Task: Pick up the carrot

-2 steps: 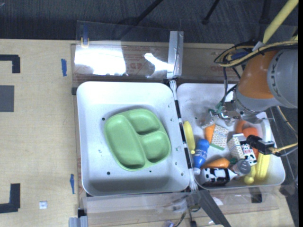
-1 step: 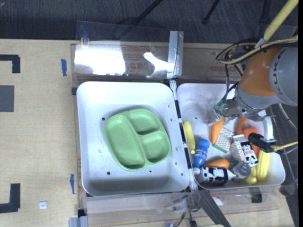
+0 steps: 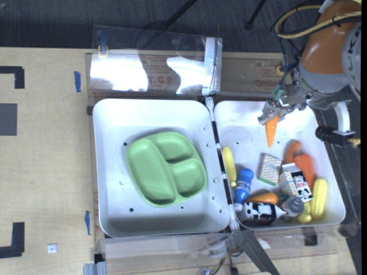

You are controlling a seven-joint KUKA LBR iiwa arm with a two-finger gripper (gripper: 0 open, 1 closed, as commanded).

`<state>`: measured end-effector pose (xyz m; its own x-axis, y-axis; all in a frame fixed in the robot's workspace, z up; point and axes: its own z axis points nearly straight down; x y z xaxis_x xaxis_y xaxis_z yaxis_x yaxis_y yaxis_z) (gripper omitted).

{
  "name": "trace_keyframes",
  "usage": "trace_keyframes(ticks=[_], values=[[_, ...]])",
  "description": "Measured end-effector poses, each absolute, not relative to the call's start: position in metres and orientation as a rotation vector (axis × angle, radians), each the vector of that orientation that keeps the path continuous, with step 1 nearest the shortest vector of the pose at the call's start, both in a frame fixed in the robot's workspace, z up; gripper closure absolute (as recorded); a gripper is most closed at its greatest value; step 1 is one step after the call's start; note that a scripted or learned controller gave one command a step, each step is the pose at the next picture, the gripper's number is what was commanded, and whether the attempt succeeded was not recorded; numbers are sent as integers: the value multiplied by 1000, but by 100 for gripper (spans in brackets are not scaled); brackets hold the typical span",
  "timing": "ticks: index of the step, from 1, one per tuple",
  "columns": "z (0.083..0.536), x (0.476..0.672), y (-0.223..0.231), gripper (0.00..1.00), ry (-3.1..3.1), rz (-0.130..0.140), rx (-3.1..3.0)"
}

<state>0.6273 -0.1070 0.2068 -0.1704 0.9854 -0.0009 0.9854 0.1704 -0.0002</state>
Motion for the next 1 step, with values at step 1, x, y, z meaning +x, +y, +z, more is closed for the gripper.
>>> trace_keyframes(ticks=[1], values=[[183,612,-63,100,2359,-3,2080]])
